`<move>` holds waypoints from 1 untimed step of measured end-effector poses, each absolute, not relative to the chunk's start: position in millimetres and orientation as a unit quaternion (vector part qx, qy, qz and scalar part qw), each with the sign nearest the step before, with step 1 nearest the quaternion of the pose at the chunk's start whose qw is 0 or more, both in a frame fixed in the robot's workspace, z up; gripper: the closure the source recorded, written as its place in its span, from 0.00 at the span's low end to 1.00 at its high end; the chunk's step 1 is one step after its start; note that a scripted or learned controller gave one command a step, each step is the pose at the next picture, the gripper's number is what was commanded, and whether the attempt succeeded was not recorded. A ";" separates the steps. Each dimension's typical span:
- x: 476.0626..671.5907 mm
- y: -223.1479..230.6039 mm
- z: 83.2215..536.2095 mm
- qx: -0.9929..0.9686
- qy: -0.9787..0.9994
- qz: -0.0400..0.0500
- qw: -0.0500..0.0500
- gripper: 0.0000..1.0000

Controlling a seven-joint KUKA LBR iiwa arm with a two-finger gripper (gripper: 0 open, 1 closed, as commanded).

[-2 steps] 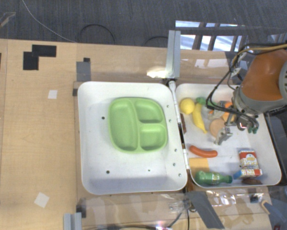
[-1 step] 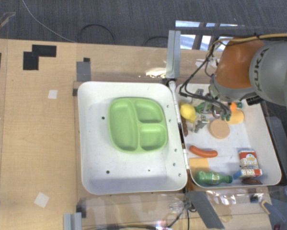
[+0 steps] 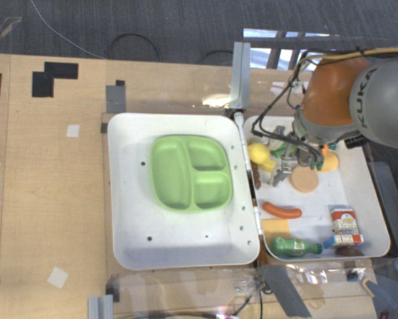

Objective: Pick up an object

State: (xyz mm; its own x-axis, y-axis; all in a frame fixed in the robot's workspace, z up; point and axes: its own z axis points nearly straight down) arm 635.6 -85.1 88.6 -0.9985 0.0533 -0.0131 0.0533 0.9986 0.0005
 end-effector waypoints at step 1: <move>634.2 -103.9 139.1 -0.087 0.996 -0.001 0.007 0.00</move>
State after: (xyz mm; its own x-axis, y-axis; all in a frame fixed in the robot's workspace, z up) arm 634.2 -103.9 139.1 -0.9847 -0.1736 -0.0131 -0.1736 0.9848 -0.0032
